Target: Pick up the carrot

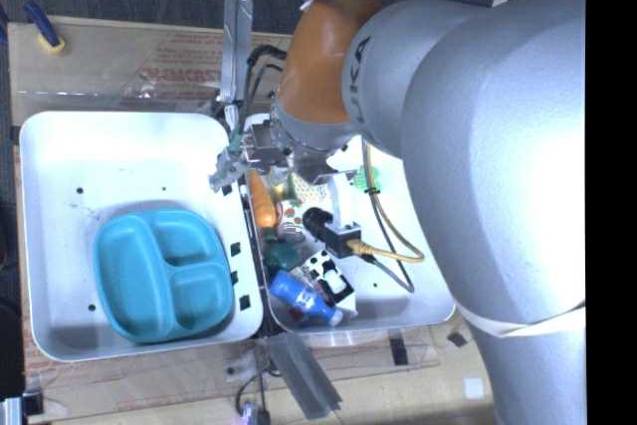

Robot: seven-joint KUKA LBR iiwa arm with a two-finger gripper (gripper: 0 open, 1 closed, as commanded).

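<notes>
Camera view, looking down on the worktop [109,45]: the big grey arm [478,144] sweeps in from three o'clock and covers most of the right bin [398,309]. Its gripper [261,162] is low at the near-left wall of that bin, right at the divide between the two bins. Whether it is spread or pinching anything, I cannot tell from here (the wrist hardware blocks it).

And there is the carrot [263,202], an orange stub lying lengthwise just at six o'clock of the gripper, hugging the right bin's left wall. At its six o'clock sits clutter: a blue bottle [297,299] and dark odds and ends. Over in the left bin [60,164], a blue divided tray [164,274] rests toward six o'clock, well apart from the action.

My read: the carrot looks light, rigid and smooth, so it may roll or slip. Best bet is closing across its thick middle, squarely across the width, minding that wall beside it.
</notes>
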